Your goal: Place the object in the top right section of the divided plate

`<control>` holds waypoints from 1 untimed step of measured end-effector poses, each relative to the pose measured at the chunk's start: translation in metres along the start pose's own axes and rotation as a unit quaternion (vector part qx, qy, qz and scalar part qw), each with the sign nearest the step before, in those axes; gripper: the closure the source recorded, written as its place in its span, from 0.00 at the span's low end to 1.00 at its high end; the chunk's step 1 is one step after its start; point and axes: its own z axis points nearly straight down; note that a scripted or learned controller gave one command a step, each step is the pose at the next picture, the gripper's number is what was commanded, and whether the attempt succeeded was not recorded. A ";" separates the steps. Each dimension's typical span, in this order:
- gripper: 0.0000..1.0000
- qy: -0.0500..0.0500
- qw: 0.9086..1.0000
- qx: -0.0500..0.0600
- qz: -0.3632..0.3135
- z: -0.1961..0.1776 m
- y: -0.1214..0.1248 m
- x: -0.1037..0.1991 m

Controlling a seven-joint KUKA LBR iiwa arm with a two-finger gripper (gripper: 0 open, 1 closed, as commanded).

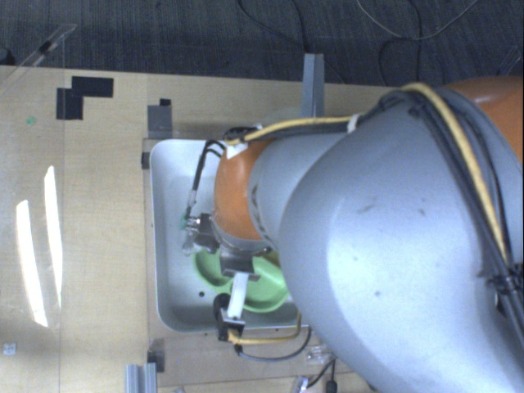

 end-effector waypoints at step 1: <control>0.00 0.004 1.000 -0.001 0.015 -0.003 0.002 -0.008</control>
